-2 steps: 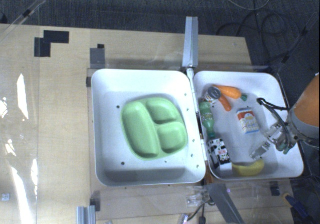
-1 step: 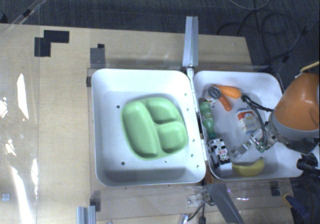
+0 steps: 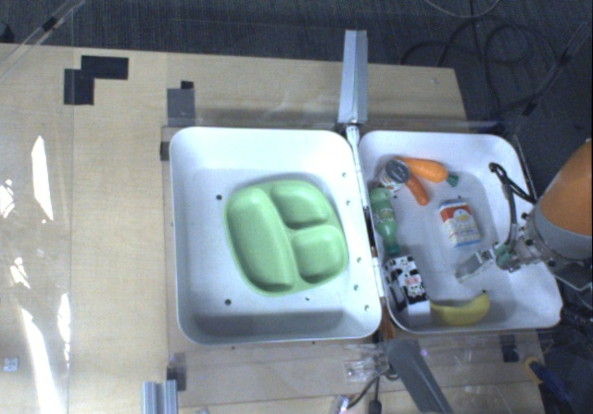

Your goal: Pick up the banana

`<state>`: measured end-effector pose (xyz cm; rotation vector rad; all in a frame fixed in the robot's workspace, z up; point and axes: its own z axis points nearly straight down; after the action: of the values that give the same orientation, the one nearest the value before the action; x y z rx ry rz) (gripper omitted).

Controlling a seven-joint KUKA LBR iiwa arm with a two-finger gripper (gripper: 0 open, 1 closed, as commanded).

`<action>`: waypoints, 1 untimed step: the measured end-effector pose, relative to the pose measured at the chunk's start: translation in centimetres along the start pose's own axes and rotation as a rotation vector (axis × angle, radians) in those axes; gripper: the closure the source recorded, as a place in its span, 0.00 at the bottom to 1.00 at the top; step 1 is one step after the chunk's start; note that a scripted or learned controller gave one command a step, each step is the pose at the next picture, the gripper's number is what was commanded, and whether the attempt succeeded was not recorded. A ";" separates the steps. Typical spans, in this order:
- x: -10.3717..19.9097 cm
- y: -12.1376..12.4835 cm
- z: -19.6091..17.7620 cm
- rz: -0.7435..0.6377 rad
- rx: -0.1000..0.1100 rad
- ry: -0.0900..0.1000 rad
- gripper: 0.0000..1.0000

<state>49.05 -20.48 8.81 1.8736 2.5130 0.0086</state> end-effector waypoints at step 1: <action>5.0 1.5 0.0 0.205 -0.002 -0.004 0.00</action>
<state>49.06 -15.26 8.84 2.1178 2.3053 0.0081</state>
